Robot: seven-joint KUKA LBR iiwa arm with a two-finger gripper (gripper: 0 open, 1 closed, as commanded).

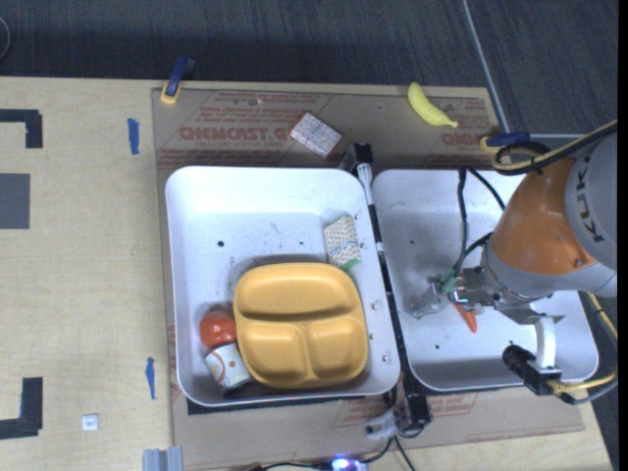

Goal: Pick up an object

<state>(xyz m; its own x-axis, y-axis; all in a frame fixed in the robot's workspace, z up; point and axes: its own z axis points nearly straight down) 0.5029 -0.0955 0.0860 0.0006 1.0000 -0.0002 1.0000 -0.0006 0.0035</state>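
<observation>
The gripper (444, 292) sits low in the right bin (422, 204); a small orange piece (469, 317), possibly a carrot, lies just at its four o'clock; jaws' state unclear.

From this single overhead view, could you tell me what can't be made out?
- Gripper: small and blurred in the camera view; finger state unreadable.
- Small orange object beside it: too small to identify; the wrist overlaps part of it.
- Can: partly covered by the yellow tray.
- Arm: cut off by the right edge.

Small orange carrot-like object (470, 318) lies tilted on right bin (432, 361) floor, just beside end effector (446, 294)
</observation>
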